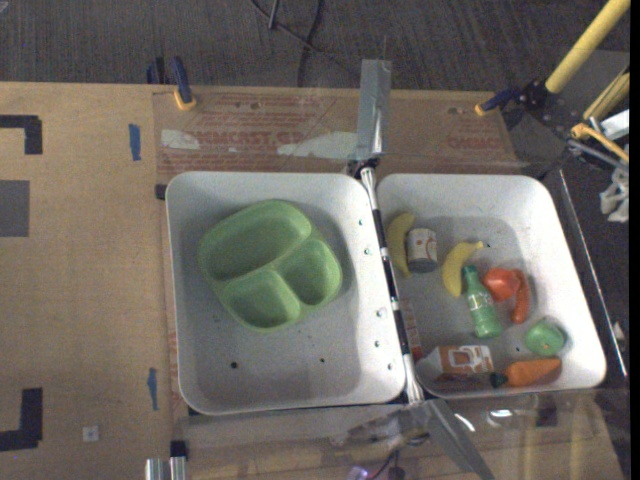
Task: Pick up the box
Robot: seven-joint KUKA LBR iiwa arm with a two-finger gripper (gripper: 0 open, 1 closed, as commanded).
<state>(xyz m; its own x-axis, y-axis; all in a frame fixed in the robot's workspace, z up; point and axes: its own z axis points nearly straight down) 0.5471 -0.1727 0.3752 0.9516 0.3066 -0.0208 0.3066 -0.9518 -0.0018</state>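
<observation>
the bench (80, 298) of pale wood carries 2 shallow white bins side by side, meeting along a central seam. the left bin (200, 368) holds a green divided plate (271, 264) with 3 compartments, lying toward its upper half. the right bin (520, 203) holds the smaller things. the box (463, 359), orange and white, lies flat near the front edge of the right bin, toward its left corner, with a carrot (532, 371) just beside it on the right. a green bottle (481, 306) lies above the box, between a banana (459, 264) and an orange-red pepper (508, 288). a second banana (399, 242) rests against the seam side, touching a small can (422, 249). a green round fruit (545, 339) sits near the right wall, above the carrot. whether the fingers are spread or pressed together cannot be told.
</observation>
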